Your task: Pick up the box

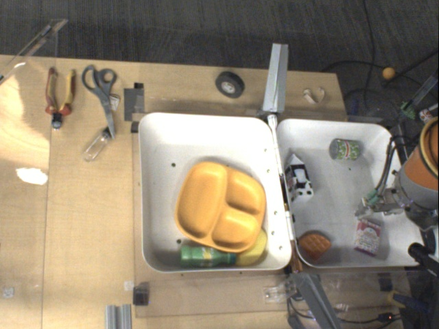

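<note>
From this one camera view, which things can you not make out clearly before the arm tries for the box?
- Green bottle, left bin: mostly hidden under the yellow divided tray.
- Small pink-and-white box, right bin: print too small to read.
- Grey arm: cut off by the right edge; its gripper is too blurred to tell its state.
- Black-and-white object: too small to identify.

Small pink box [368, 237], right bin

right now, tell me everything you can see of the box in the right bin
The box is small, flat and pale with pink-red print, likely cardboard. It lies flat, slightly askew, on the floor of the right bin, toward its near right part. The hand hangs just above its far edge; contact is unclear. The brown round item lies apart.
</note>
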Robot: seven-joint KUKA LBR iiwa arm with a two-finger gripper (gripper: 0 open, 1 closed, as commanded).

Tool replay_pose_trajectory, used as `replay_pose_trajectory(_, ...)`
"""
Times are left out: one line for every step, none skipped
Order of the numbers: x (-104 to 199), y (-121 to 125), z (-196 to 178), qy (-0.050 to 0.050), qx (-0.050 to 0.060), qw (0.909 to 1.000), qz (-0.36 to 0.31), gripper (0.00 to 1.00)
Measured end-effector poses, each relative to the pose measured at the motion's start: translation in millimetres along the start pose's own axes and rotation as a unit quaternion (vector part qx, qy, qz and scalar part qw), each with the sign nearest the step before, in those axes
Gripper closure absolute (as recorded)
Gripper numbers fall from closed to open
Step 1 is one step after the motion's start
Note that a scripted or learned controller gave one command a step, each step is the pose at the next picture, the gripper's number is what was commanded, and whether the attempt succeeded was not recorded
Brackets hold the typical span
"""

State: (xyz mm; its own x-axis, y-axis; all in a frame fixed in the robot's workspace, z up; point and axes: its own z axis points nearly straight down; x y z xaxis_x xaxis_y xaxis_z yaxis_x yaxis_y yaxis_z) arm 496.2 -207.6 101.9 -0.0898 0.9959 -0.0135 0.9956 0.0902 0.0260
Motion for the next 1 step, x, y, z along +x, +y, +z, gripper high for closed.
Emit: replay_pose_trajectory(0.0, -0.2, 0.0, 0.0, 0.0, 1.0, 0.0, 0.0)
